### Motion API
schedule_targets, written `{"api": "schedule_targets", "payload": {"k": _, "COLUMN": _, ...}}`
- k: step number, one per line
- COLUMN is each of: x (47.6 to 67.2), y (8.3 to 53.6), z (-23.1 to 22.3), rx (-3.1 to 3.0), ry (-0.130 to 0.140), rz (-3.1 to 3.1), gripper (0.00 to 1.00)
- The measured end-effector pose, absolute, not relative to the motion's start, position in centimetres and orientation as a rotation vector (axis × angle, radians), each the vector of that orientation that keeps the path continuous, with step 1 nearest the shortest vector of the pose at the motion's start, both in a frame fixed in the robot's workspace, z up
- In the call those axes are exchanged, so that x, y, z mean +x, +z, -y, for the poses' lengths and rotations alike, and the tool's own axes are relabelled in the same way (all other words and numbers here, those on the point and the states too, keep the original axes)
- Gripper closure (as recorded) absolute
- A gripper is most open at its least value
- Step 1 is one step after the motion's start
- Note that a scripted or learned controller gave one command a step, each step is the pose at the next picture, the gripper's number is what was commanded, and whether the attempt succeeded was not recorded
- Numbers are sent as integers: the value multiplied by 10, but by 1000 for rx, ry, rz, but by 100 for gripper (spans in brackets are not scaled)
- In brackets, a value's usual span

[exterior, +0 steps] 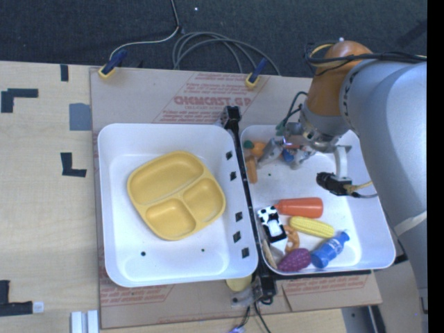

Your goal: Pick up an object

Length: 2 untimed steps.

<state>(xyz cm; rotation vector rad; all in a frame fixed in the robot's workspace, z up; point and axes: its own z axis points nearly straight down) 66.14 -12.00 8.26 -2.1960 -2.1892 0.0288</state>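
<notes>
Reaching in over the right bin (371,217), the grey arm (388,109) sets its claw (291,151) low at that bin's far left corner, just beside a small orange piece (258,148); whether the claw is released or clenched I cannot tell, and nothing can be seen held in it. To do this step well, the claw should likely come straight down over a single item, clear of the bin wall, and close across its narrow width. The left bin (114,186) carries a smooth yellow plastic tray (177,194) with three rounded compartments, lying near its middle. Candidate objects sit toward the near edge of the right bin: a glossy orange carrot-like cylinder (300,206), a knobbly yellow corn cob (311,227), a blue bottle (329,250), a purple oval piece (295,259) and a small black-and-white toy (270,223), closely bunched and some touching. The rounded, slick ones look apt to slip from a pinch.
</notes>
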Motion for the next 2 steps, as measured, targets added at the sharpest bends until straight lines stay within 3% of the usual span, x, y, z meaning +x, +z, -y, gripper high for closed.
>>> {"api": "schedule_targets", "payload": {"k": 2, "x": 661, "y": 83, "z": 115, "rx": -2212, "ry": 45, "rz": 2197, "gripper": 0}}
